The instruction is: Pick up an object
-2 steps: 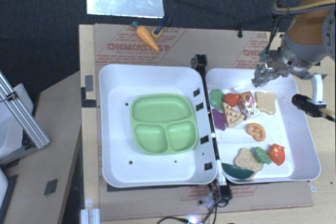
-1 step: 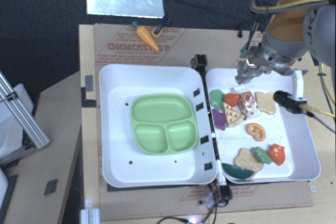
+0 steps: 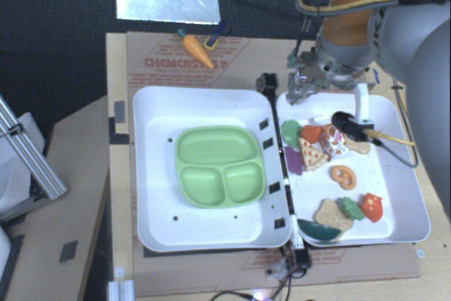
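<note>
Red block lettering is printed across the brown cardboard sheet (image 3: 239, 53) that lies under the two bins, along its far edge; it can be read roughly as "CHEMCAST", though part of the word is covered by the toy carrot (image 3: 197, 51) lying on it. A second patch of the same red print is seen on the cardboard's near edge, below the bins, but it is too small and cut off to be read. No other text, number or sign can be made out.
</note>
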`<state>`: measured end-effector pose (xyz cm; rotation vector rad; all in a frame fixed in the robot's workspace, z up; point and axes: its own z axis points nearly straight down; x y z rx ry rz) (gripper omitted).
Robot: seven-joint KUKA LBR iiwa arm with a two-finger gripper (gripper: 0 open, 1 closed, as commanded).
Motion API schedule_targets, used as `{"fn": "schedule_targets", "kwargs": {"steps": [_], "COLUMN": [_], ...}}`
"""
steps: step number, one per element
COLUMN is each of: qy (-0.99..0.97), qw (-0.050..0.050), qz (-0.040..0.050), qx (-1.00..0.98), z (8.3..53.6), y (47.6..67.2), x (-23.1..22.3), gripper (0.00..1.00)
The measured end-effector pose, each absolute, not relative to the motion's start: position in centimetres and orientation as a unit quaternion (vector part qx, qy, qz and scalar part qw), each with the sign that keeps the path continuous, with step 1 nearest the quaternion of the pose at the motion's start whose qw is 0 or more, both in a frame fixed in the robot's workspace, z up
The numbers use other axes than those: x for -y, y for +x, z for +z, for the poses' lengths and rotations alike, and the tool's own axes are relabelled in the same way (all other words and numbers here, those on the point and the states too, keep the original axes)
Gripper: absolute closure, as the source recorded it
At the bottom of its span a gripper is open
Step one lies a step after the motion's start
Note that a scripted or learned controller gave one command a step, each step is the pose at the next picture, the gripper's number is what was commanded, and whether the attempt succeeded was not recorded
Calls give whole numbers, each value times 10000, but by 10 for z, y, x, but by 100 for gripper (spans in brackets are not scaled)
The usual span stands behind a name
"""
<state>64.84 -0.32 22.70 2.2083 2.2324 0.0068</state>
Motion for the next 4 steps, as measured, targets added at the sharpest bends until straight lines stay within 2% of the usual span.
{"fn": "schedule_targets", "kwargs": {"steps": [1, 2, 3, 4], "qy": [7035, 7049, 7050, 7057], "qw": [6, 10, 9, 5], "qz": [25, 7, 8, 0], "qx": [-7107, -7093, -7092, -7085], "z": [235, 226, 235, 214], "y": [666, 673, 667, 664], "x": [-53, -51, -55, -56], "gripper": [100, 100, 100, 100]}}
